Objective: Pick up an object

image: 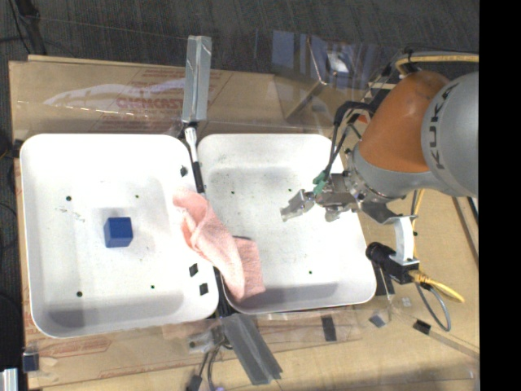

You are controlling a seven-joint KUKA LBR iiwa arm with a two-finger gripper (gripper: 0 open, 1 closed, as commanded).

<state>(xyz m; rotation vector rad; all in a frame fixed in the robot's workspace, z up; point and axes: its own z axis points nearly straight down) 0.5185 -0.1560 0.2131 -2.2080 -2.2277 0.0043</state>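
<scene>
On bench: two white bins, side by side. Left bin [49, 218]: one blue cube [119, 231], resting left of centre, well apart from all else. Across shared rim between bins: one pink cloth [220, 247], draped, crumpled, larger part lying in right bin [269, 157] at its near-left corner. Over right bin, right of centre: one gripper [295, 208], carried on grey arm [423, 137] with orange band, pointing left. Finger state: cannot tell. Nothing seen between fingers. Gripper apart from cloth and cube.
</scene>
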